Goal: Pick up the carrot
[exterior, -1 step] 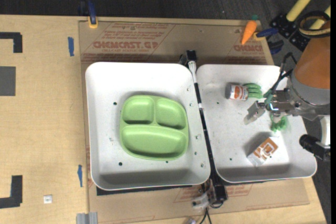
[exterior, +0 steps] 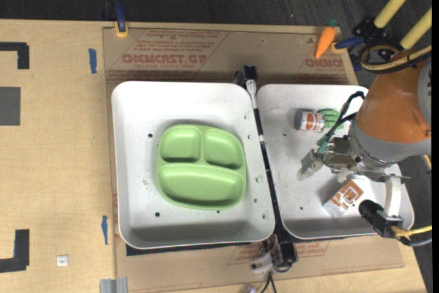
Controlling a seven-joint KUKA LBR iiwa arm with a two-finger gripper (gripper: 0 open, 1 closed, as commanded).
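My worktop (exterior: 55, 147) looks like matt brown cardboard. Both white bins (exterior: 185, 96) seem smooth, faintly glossy plastic, as does the green tray (exterior: 202, 165). The carrot (exterior: 325, 41) looks smooth orange plastic; the can (exterior: 310, 121) shiny metal.

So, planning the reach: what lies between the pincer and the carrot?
In the camera view, the small can lies between the pincer and the carrot.

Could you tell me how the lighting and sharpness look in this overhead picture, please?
In the camera view, light is even and soft; the white plastic left bin shows mild shading along its walls, the green divided plate a faint sheen, no harsh glare. The small orange carrot on the brown cardboard is slightly soft; the two-finger gripper looks somewhat blurred.
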